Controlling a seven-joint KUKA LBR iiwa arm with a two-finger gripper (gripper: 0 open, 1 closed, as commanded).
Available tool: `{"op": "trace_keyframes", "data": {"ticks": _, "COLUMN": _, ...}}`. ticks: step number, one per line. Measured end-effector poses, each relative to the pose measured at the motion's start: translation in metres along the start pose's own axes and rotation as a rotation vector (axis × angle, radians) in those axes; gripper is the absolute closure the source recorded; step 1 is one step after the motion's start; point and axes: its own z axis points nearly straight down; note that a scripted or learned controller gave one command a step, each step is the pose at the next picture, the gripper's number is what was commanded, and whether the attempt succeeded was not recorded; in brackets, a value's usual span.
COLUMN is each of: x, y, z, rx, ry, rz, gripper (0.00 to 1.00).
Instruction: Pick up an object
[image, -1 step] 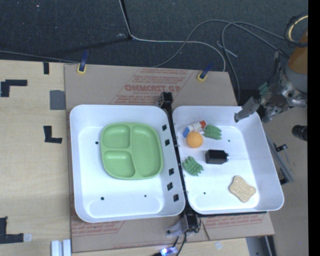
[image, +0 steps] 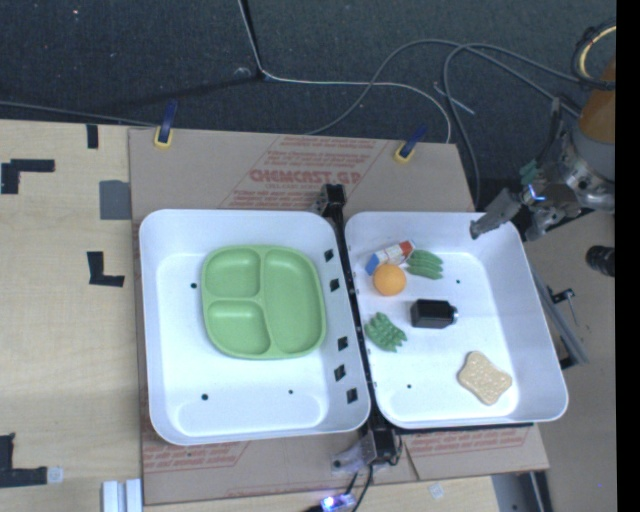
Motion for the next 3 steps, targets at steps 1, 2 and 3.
{"op": "trace_keyframes", "data": {"ticks": 1, "x": -0.009, "y": -0.001, "z": 0.058, "rx": 0.006, "ry": 0.0, "rz": 0.001, "gripper": 0.0}}
{"op": "trace_keyframes", "data": {"ticks": 2, "x": -0.003, "y": 0.004, "z": 0.12, "rx": 0.005, "ry": 0.001, "rz": -0.002, "gripper": 0.0}}
{"op": "trace_keyframes", "data": {"ticks": 3, "x": -0.012, "y": 0.002, "z": 0.177, "rx": 0.005, "ry": 0.0, "rz": 0.0, "gripper": 0.0}}
